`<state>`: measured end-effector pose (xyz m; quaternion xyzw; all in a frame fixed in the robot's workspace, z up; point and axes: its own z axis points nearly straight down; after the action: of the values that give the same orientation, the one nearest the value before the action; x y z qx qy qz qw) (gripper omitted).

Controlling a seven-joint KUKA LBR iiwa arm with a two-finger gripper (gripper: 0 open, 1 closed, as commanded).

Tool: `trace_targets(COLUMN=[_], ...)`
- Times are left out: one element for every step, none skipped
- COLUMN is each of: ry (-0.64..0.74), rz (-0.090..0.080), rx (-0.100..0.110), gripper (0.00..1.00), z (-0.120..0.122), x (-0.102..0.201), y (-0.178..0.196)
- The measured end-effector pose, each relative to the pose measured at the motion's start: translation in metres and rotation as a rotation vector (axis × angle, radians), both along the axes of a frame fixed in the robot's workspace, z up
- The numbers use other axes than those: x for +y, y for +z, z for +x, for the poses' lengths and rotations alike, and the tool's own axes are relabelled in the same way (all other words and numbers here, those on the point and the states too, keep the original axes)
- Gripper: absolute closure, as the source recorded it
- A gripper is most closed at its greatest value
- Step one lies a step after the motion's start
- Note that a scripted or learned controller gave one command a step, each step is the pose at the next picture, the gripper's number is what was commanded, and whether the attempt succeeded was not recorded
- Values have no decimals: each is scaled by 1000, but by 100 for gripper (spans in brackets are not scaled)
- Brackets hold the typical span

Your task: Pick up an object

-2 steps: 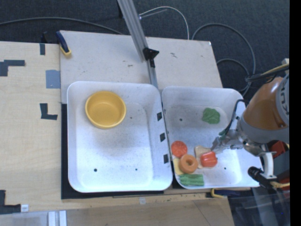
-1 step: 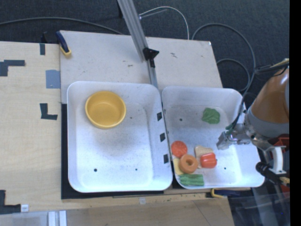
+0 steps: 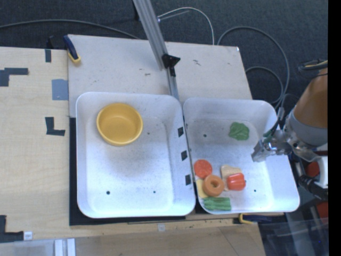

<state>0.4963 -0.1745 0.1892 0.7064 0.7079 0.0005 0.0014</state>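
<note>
Gripper (image 3: 262, 152) sits at the right edge of the right bin (image 3: 277, 196), arm cut off by the frame's right side; can't tell its state, too small and blurred. Toys cluster lower centre of that bin: red tomato (image 3: 202, 168), orange ring (image 3: 213, 185), red pepper (image 3: 236, 182), and a green piece (image 3: 217, 203) touching the front wall. Green lump (image 3: 239, 130) lies alone, upper middle. Left bin (image 3: 133, 196) holds a yellow bowl (image 3: 119, 123) upper left, with wide bare floor beside it.
</note>
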Motion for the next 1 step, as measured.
trace_targets(ry=[0], rz=[-1], rx=[-3], gripper=[100], z=[-1], x=[0], y=[63])
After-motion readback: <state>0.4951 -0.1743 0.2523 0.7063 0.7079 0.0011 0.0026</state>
